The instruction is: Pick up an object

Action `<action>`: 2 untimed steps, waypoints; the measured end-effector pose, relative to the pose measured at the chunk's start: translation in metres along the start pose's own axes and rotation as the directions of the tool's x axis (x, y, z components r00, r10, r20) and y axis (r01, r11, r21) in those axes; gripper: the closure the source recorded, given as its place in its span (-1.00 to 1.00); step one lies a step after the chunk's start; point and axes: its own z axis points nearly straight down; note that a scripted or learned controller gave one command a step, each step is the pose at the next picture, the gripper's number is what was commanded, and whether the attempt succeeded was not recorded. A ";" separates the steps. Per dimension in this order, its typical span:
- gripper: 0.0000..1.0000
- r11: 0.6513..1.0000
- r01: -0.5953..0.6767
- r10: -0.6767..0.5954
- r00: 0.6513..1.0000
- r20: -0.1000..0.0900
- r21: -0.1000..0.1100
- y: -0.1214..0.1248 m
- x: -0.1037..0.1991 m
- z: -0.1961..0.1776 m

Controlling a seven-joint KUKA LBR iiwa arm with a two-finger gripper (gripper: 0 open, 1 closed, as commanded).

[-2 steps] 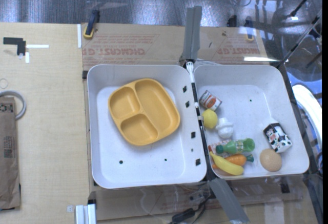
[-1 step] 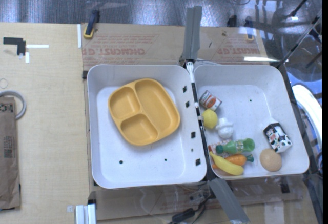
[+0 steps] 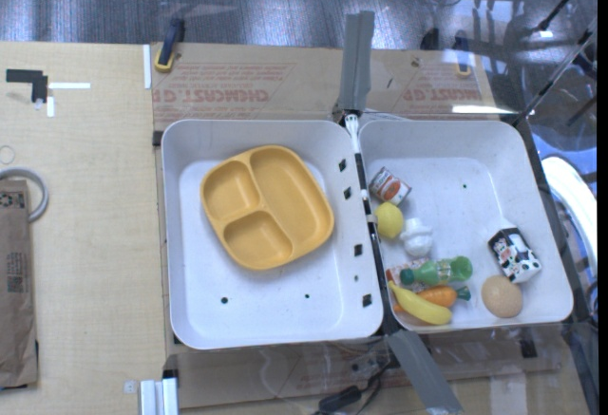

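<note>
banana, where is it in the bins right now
The banana lies in the right bin, at its near-left corner, just below the carrot and green bottle.

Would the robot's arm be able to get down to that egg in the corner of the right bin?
Probably yes. The egg lies uncovered, with nothing over it. It sits near the right bin's front wall, and the small carton is close, which may crowd the gripper.

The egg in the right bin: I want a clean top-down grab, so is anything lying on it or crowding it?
Nothing visible covers the egg. It lies near the right bin's front wall, with the small black-and-white carton close behind it and the carrot apart on its left.
</note>
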 end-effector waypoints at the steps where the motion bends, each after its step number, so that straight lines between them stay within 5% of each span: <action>1: 1.00 1.000 0.003 -0.003 1.000 0.002 0.002 0.002 0.000 -0.008; 2: 1.00 0.989 -0.150 0.150 0.989 -0.007 0.001 0.023 -0.005 0.018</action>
